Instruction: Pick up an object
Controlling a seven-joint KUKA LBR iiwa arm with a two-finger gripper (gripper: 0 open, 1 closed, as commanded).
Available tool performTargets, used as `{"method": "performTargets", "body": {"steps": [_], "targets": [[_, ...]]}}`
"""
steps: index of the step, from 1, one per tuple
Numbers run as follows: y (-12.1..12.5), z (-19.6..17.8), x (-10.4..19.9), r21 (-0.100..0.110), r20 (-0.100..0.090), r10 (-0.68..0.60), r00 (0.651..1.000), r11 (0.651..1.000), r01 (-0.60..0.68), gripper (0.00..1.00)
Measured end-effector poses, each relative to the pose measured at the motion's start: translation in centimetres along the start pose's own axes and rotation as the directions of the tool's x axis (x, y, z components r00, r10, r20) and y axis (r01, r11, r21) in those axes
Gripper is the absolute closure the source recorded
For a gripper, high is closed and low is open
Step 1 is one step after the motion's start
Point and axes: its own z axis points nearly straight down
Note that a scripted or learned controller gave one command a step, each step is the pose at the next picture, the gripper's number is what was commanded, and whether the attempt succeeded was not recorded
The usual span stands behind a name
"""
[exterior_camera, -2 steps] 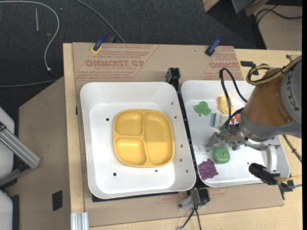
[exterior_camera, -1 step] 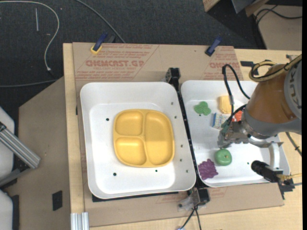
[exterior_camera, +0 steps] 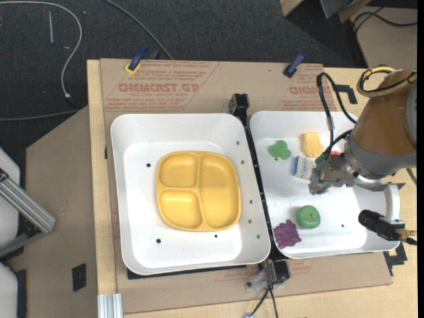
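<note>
In the right bin (exterior_camera: 344, 240) lie a green apple (exterior_camera: 307, 216), a purple bunch of grapes (exterior_camera: 286, 233), a small green leafy piece (exterior_camera: 279, 150), a yellow block (exterior_camera: 311, 142) and a blue-and-white packet (exterior_camera: 303, 168). My gripper (exterior_camera: 319, 181) hangs over the middle of this bin, right beside the packet and just above the apple. The arm covers the bin's right part. A yellow divided plate (exterior_camera: 199, 191) sits in the left bin (exterior_camera: 132, 151).
Both bins rest on a cardboard sheet (exterior_camera: 199, 85) held by blue clips (exterior_camera: 137, 61). Black cables (exterior_camera: 329, 105) run along the arm over the right bin. A black part (exterior_camera: 379, 224) of the arm juts over the bin's right rim.
</note>
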Motion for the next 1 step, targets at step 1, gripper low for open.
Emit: {"method": "performTargets", "body": {"steps": [1], "targets": [[0.47,-6.09,-0.77,-0.003,0.001,0.0,1.0,1.0,0.0,1.0]]}}
